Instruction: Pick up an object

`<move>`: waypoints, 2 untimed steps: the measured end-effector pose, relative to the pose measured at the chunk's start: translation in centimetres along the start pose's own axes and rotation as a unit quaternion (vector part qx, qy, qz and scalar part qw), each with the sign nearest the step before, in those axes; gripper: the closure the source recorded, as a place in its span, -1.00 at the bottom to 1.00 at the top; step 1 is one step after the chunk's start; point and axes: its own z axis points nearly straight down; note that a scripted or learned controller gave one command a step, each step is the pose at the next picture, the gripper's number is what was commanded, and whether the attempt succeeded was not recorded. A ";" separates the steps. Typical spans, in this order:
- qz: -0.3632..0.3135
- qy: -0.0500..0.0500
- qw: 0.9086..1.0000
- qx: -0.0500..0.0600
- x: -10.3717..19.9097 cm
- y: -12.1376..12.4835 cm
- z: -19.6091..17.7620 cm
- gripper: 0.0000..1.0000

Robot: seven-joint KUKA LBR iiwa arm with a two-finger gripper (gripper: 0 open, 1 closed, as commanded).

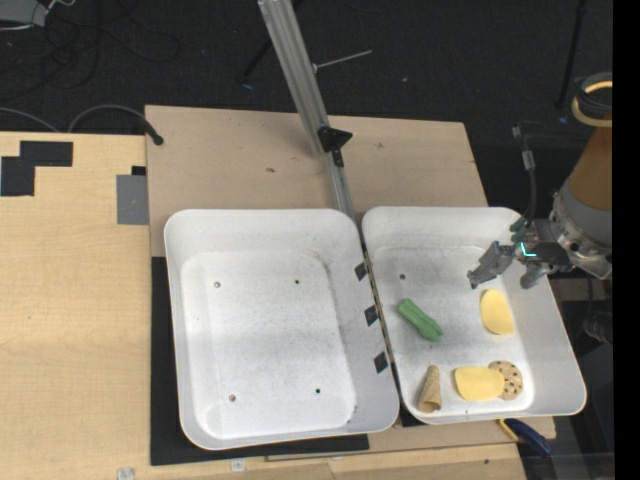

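Lying along the near edge of the right bin (560,348) are seen a cone-shaped piece (430,388), a yellow slab (477,383) and a cookie (509,377) touching it. Farther in, a green pickle-like piece (420,320) is set near the bin's middle, a yellow oval (497,311) beside the right wall. The gripper (512,265) is held just beyond the oval, fingers spread, nothing between them. The oval is judged light, smooth, likely slippery; its narrow width is best pinched.

Wooden bench (240,158), two white bins (200,268)
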 end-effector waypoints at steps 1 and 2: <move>0.001 -0.001 1.000 -0.002 -0.1 0.1 -0.2 -1.00; 0.001 0.000 1.000 0.000 -0.2 0.1 4.2 -1.00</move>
